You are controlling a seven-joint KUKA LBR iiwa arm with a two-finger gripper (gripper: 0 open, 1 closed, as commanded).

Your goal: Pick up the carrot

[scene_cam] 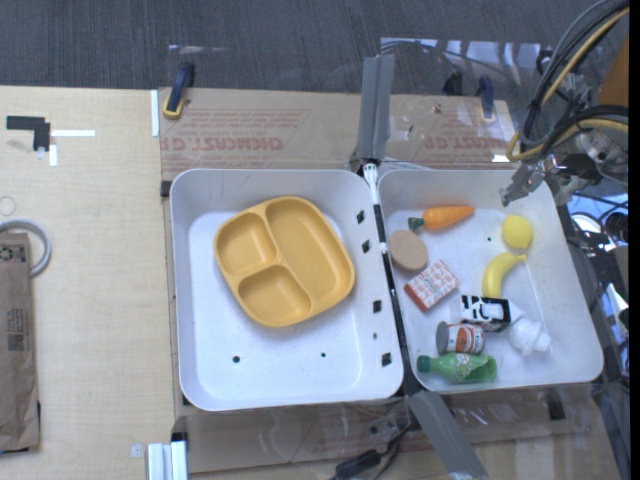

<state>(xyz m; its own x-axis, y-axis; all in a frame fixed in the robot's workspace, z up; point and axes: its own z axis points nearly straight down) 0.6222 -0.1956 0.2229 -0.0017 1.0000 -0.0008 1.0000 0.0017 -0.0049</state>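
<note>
Approaching stage: carrot point(446, 216) lies untouched in right bin point(585, 368), upper centre-right of frame. Gripper point(520, 188) hangs at the bin's upper-right rim; finger state indeterminable. Next: travel left, descend over carrot.

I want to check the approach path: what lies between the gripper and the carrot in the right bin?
In the camera view, the stretch between the gripper and the carrot is bare white bin floor; the lemon sits just below that line.
</note>
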